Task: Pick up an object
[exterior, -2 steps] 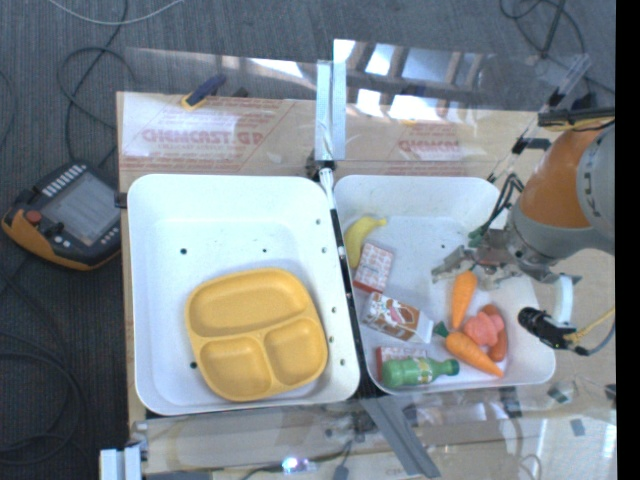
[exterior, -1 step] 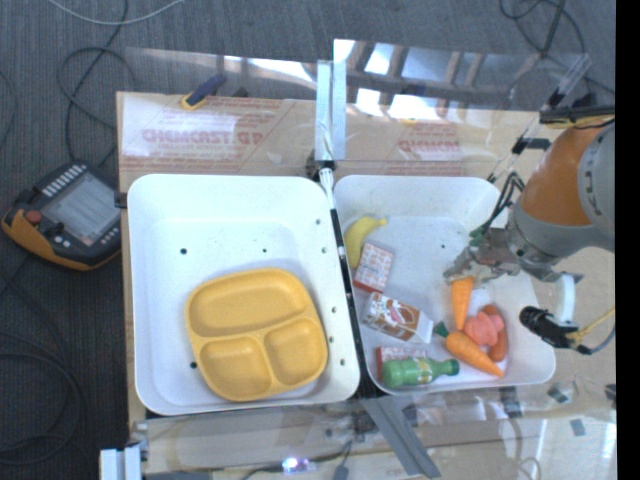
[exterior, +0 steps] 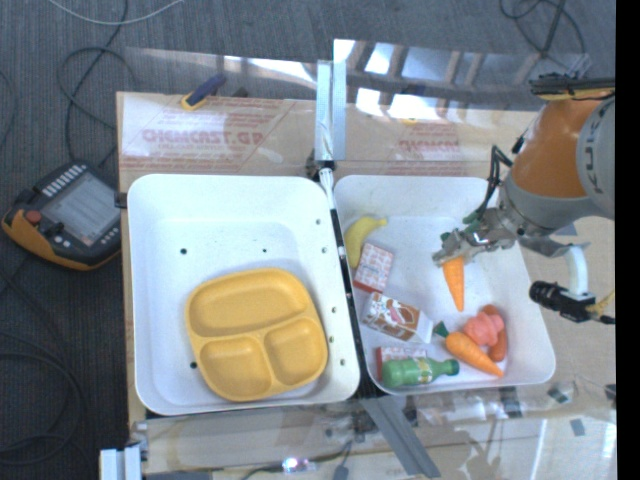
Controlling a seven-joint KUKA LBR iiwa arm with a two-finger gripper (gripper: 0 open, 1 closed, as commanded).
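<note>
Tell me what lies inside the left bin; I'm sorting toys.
A yellow divided plate lies in the left bin. Whatever sits beneath the plate is covered.

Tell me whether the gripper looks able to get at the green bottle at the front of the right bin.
Probably yes. The green bottle lies on its side near the right bin's front wall with nothing on top of it. The gripper is above the same bin, by a carrot. The wall close by may crowd the fingers.
</note>
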